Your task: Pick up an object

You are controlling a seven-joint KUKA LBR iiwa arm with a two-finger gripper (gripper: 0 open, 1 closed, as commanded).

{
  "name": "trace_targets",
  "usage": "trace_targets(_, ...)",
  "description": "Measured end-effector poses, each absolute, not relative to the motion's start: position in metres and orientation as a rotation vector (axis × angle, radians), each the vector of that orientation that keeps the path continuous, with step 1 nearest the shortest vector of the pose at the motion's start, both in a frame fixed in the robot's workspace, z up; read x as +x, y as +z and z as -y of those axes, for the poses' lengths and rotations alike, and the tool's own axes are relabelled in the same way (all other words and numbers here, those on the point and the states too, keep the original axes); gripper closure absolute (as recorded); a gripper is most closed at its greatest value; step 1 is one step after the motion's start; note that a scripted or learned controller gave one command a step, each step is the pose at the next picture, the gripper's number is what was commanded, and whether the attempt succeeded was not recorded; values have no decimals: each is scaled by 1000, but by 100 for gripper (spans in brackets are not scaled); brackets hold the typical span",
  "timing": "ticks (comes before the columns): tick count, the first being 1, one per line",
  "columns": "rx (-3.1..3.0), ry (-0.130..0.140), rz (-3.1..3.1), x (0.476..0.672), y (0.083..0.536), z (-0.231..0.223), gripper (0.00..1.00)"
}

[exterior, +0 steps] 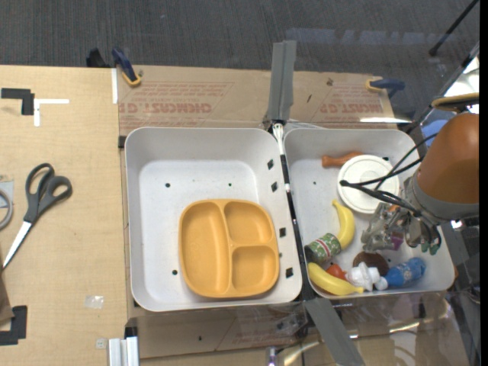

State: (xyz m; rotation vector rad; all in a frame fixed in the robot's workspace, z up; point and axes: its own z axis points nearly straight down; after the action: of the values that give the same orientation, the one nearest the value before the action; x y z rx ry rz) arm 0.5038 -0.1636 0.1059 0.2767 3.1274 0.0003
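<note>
- Nearest in the right bin (320, 152) lies a heap of small things: a curved yellow banana (332, 280) along the near wall, a crumpled white scrap (367, 278), a small red piece (335, 270) and a blue toy (406, 272) at the near right corner. Any of these could be the thing to lift.
- The end effector (389, 233) hangs low over that heap, just above a dark brown round thing (371, 261); whether it is open or closed I cannot tell, and nothing is visibly gripped.
- My judgement: a clean pick needs one piece singled out. The brown thing sits tight against the scrap and the blue toy, so a straight descent centred on it seems wisest, to avoid nudging its neighbours.
- Just left stands a green-labelled can (323, 247), tilted, smooth and cylindrical; it would likely roll.
- A second banana (345, 223) curves beside a glossy white plate (367, 182).
- Farther still, an orange-brown stick (335, 160) lies by the far wall.
- The left bin (152, 204) holds a matte yellow-orange divided tray (228, 248).
- Scissors (34, 202) rest on the table (61, 280), well left.
</note>
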Motion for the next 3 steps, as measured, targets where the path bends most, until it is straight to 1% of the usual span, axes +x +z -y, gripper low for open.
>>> trace_targets(1,276,-1,-3124,505,106,164,0)
trace_targets(2,515,0,-3092,585,94,119,0)
trace_targets(3,685,0,-3058,606,95,102,0)
